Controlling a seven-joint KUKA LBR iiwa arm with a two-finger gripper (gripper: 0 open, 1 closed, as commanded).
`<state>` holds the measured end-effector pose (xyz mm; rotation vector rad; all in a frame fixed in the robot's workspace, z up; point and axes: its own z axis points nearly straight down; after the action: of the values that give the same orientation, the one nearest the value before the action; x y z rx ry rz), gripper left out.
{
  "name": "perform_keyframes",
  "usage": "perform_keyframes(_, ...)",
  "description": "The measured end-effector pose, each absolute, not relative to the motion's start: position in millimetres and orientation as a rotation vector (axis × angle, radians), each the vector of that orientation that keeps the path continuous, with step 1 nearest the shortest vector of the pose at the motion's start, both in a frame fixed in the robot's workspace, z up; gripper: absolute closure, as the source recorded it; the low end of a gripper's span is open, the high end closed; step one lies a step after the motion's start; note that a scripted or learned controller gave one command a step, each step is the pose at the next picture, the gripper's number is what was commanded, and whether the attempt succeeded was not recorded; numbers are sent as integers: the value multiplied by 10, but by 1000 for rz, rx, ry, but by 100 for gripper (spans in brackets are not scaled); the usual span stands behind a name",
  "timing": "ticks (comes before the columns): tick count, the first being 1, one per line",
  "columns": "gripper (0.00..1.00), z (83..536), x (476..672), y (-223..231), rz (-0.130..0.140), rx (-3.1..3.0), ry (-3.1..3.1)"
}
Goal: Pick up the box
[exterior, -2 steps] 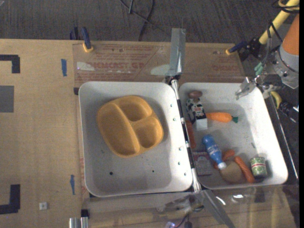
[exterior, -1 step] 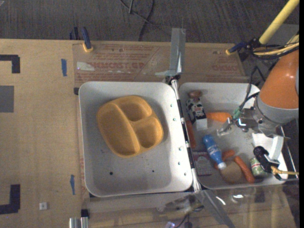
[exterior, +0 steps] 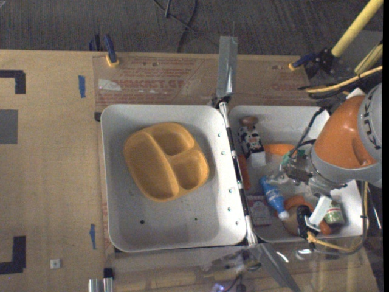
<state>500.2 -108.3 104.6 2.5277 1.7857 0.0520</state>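
The right bin (exterior: 285, 112) is crowded, and a blue bottle (exterior: 275, 198) lies at a slant near its middle. The gripper (exterior: 292, 174) hangs just up-view and right of that bottle, close above it, on the grey arm with the orange band. Whether the gripper is open or closed cannot be told from this angle, and nothing can be seen held in it.

The small printed box (exterior: 250, 141) sits well up-view and left of the bottle, against the bin's left wall and apart from the gripper. A white block (exterior: 258, 159) lies between the box and the bottle, touching the box's lower edge. A flat packet (exterior: 261, 213) lies just down-view and left of the bottle, and a green-labelled jar (exterior: 333, 215) stands well to the bottle's right. Far left of the bottle, in the left bin (exterior: 115, 181), rests an orange divided plate (exterior: 166, 161). Both bins sit on the desk (exterior: 48, 163).
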Motion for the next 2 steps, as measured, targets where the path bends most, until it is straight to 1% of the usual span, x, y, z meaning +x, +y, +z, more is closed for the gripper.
perform_keyframes(1,0,1048,4971,-1073,60,2520,1783)
perform_keyframes(2,0,857,4839,-1393,6,2529,1850)
